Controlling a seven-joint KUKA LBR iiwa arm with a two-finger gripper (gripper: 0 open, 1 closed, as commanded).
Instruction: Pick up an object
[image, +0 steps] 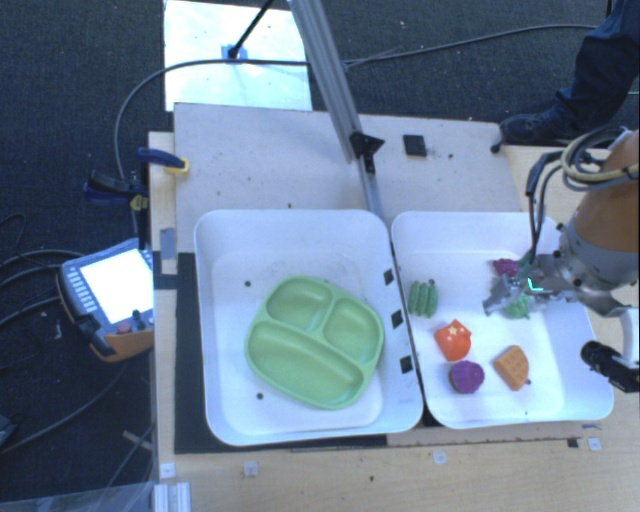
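You see the gripper (507, 297) low in the right bin (440, 240), over a green toy (517, 309). You cannot tell its finger state. The green tray (315, 342) lies in the left bin (230, 250).

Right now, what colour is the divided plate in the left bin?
Light green divided plate, clearest in the camera view.

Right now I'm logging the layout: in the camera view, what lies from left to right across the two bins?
Green tray → green pods → red toy → purple toy → orange piece. The items by the end effector overlap it, so I leave them out.
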